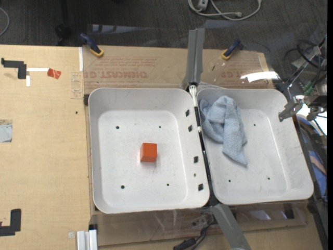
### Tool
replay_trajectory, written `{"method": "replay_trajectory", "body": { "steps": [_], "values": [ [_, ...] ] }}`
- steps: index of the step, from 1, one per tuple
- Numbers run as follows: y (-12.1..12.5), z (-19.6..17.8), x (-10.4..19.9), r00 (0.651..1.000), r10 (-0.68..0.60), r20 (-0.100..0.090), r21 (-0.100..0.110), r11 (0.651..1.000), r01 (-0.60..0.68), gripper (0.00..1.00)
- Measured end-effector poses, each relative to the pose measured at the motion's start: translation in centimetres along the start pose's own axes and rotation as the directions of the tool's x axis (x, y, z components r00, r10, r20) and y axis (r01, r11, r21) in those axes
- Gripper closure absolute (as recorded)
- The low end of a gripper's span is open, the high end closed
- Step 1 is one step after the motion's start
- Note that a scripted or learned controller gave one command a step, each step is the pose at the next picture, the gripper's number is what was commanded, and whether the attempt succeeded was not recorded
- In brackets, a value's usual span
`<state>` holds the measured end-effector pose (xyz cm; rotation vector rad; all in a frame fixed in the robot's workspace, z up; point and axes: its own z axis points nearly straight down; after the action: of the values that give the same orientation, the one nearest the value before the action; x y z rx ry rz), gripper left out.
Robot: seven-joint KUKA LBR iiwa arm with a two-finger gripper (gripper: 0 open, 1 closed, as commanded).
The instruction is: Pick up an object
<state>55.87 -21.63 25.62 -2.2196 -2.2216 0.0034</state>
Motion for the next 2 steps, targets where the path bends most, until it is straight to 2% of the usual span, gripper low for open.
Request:
{"method": "replay_trajectory", "body": {
  "steps": [1, 2],
  "values": [
    [-8.0, -0.8, -0.6, 0.954, -0.300, 0.001, -0.002, 0.954, 0.300, 0.00],
    [-7.9, 16.5, -0.2, 0.938, -0.347, -0.003, -0.005, 0.938, 0.347, 0.00]
  ]
}}
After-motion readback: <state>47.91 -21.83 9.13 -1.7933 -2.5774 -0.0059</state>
